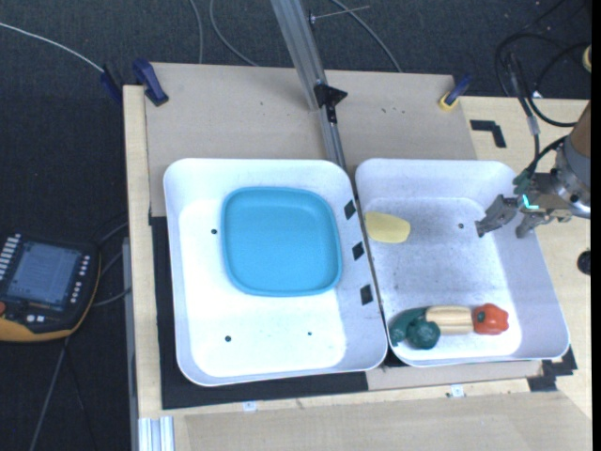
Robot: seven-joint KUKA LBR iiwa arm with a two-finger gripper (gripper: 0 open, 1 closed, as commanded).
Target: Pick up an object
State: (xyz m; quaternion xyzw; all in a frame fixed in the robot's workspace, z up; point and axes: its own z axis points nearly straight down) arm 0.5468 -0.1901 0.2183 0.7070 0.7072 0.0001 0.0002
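Note:
In the right bin (441, 172) a yellow lemon-shaped object (387, 226) lies near the left wall. Along the front wall lie a dark green object (415, 331), a tan roll-shaped object (449, 319) and a red tomato-like object (489, 318), close together in a row. My gripper (510, 220) hangs over the bin's right side, fingers spread open with nothing between them, well apart from every object.
The left bin (188, 252) holds a blue square plate (281, 240). A metal pole (300, 36) slants over the bench toward the gap between the bins. Blue and yellow clamps sit on the bench's back corners. A handheld pendant (42, 280) lies on the floor at left.

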